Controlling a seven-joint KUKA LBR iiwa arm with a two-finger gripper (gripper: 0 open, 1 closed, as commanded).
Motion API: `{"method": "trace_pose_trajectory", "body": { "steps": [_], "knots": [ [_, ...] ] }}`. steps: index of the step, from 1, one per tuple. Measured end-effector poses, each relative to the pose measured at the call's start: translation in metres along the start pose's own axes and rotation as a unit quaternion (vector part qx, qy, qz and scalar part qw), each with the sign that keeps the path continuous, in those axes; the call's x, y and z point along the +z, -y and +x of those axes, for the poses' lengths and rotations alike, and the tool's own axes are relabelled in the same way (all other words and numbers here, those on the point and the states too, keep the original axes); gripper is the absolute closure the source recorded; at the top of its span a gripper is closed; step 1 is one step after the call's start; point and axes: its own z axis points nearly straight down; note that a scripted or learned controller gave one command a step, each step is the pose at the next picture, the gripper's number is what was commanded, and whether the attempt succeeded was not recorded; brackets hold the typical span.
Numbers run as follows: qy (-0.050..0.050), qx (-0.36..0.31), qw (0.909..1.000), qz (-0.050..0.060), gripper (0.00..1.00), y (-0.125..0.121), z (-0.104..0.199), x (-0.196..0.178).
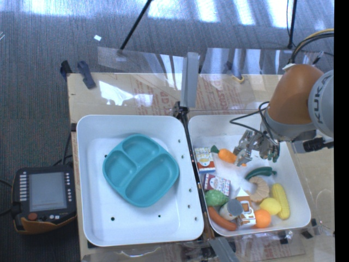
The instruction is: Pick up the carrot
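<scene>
Two fingers of gripper [252, 149] looked spread, poised just right of carrot [226, 156], right-centre frame. Approach step; next: shift left, descend, pinch.

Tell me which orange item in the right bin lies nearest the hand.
The carrot, green-topped, just left of the hand. The orange fruit and the sausage lie at the bin's near edge.
</scene>
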Motion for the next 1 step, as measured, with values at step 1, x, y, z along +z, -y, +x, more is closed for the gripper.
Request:
{"method": "trace_pose_trajectory", "body": {
  "steps": [1],
  "knots": [
    [0.0, 0.0, 1.0, 0.0, 0.0, -0.0005, 0.0002, 0.0004]
  ]
}}
